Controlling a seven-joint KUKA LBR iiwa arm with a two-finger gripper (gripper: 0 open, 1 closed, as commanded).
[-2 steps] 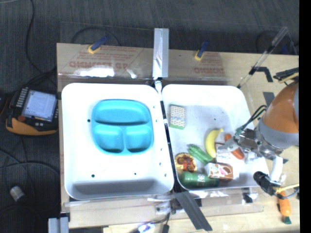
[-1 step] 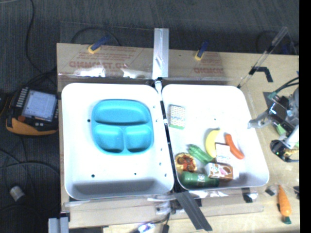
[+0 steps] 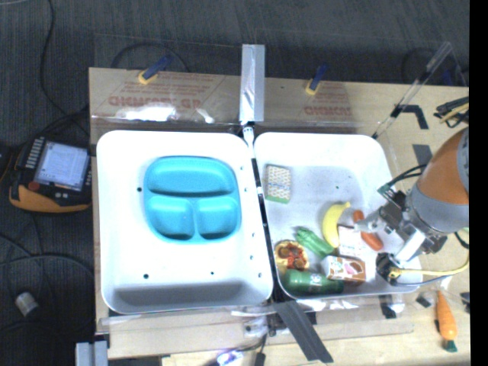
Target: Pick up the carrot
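In right bin (image 3: 320, 151), tool (image 3: 371, 231) above carrot (image 3: 370, 239)

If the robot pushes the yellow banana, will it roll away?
Probably not: the banana is curved, so it would likely slide or spin instead. It looks smooth and glossy, so it may be slippery to pinch. Lying flat in the bin, it seems unlikely to tip.

Blue tray (image 3: 192, 198), yellow banana (image 3: 334, 221)

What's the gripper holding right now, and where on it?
Cannot be told. The gripper is low in the right bin, right by a small orange-red piece that may be the carrot, but no hold shows.
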